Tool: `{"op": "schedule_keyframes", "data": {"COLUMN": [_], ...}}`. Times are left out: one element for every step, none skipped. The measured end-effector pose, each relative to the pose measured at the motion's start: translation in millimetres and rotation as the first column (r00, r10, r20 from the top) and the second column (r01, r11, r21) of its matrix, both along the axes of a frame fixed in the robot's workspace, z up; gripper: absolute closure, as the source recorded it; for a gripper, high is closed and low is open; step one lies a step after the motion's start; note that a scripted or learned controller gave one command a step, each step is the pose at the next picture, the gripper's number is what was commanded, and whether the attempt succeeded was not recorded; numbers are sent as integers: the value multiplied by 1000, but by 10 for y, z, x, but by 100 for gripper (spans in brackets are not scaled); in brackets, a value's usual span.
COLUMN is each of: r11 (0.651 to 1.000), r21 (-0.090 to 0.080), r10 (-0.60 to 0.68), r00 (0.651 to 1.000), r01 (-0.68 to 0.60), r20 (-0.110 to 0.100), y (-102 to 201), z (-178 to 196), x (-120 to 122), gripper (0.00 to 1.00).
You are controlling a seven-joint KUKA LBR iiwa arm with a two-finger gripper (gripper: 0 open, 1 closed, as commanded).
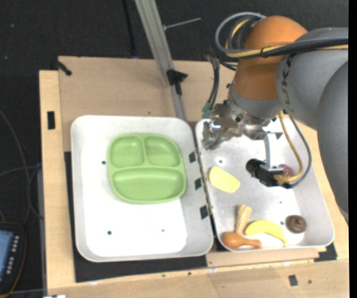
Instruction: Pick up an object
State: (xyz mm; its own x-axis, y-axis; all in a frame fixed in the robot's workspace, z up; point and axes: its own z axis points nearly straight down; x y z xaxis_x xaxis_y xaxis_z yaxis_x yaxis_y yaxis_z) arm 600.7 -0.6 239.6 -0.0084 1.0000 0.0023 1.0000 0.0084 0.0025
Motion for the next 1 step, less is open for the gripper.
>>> {"op": "schedule_keyframes", "data": {"r11": [1000], "r21": [0], "r10": [0], "r00": [1000], "r01": [0], "r20": [-1], "y": [574], "z": [102], "x": [-19], "gripper": [100]}}
